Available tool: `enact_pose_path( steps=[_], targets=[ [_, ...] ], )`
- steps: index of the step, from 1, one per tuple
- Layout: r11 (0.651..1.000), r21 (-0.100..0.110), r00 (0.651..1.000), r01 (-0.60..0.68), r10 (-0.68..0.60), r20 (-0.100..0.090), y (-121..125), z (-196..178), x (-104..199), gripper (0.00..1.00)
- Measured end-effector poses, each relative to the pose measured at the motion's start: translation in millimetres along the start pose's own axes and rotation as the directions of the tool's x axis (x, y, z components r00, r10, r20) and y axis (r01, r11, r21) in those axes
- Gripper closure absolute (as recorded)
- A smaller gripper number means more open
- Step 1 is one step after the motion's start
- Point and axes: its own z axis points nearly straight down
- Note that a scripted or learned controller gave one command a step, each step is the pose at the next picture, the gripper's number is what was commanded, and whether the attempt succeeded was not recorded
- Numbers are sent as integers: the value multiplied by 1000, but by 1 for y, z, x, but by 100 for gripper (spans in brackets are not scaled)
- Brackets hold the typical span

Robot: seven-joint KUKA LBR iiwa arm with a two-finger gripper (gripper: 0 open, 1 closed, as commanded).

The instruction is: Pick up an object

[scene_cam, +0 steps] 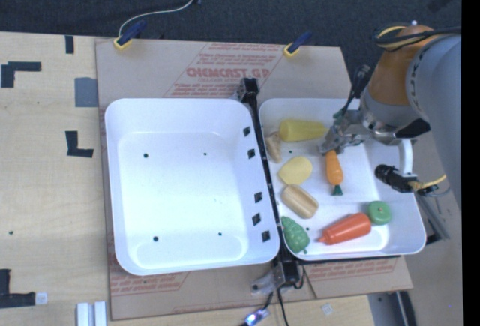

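The wooden worktop [45, 167] is seen at the 9 o'clock side, marked with dark tape pieces. A cardboard sheet [217, 73] lies under both bins; red printing on it is seen upside down and appears to read "CHEMCAST GP", though the letters are small. Two blue-and-yellow clamps [129, 32] hold its far edge, toward 12 o'clock.

The left bin [120, 167] is white and shallow, with a few small dark dots on its floor. The right bin [405, 242] touches it along a dark central seam.

In the right bin, a green toy vegetable [295, 235] lies at the 7 o'clock corner. A tan bread-like piece [299, 201] lies just above it, with a pale yellow potato-like piece [295, 170] beyond that. A yellow corn-like piece [301, 130] lies toward 11 o'clock, its long axis running 9 to 3. A small carrot [334, 168] lies near the bin's middle, its long axis running 12 to 6, green tip toward 6. A larger orange carrot [347, 228] lies toward 5 o'clock, its axis slanted from 8 to 2, with its green top [379, 212] toward 2.

The claw [337, 139] is lowered just over the small carrot's upper end; whether it is spread or pressed together cannot be told. The grey arm [442, 100], with its orange band [394, 70], reaches in from 3 o'clock and bends downward.
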Motion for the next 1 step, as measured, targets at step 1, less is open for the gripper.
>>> enact_pose_path(
  steps=[1],
  targets=[
    [1000, 20, 1000, 3, -3, -1, 38, 12, 35, 100]
  ],
)
